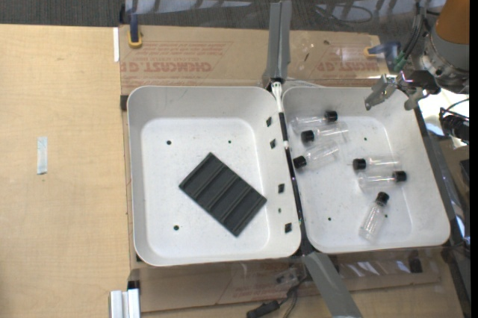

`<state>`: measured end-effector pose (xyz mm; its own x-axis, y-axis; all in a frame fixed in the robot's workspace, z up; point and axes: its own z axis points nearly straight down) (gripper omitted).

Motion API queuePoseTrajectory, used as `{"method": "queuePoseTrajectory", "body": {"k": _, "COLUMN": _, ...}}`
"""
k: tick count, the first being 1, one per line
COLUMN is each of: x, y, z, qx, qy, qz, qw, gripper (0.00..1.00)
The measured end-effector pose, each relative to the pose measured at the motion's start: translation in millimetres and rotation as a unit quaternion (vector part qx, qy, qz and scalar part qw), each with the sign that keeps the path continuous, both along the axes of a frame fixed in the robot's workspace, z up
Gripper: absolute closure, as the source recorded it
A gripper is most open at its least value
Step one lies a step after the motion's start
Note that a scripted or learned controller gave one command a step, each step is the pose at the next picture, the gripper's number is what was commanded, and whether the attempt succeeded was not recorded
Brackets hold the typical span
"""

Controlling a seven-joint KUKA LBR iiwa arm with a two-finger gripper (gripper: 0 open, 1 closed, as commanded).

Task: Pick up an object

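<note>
A dark grey ribbed slab (222, 194) lies at a slant in the middle of the left bin (142, 160). Several clear vials with black caps are scattered in the right bin (426, 160): one near the back left (317, 119), another at the centre right (382, 178), a third toward the front (373, 216). My gripper (394, 95) hangs over the back right corner of the right bin, above and apart from the vials. It is open, its two fingers spread with nothing between them.
A grey divider bar (279, 40) runs between the bins at the back. Flat cardboard (194, 59) lies behind the bins. Left of them stretches a wooden bench top (60, 160) with a small white tag (42, 156).
</note>
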<state>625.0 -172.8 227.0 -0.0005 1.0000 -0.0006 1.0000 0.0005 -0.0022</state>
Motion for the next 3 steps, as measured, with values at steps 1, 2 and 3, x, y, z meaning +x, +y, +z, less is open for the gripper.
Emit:
{"method": "queuePoseTrajectory", "body": {"k": 1, "x": 34, "y": 30, "z": -110, "qx": 0.0001, "qy": 0.0, "qz": 0.064, "qw": 0.9979, "gripper": 0.0}}
{"method": "queuePoseTrajectory", "body": {"k": 2, "x": -46, "y": 5, "z": -135, "qx": 0.0003, "qy": -0.001, "qz": 0.066, "qw": 0.9978, "gripper": 0.0}}
{"method": "queuePoseTrajectory", "body": {"k": 3, "x": -46, "y": 4, "z": -126, "qx": 0.0, "qy": -0.001, "qz": 0.065, "qw": 0.9979, "gripper": 1.0}}
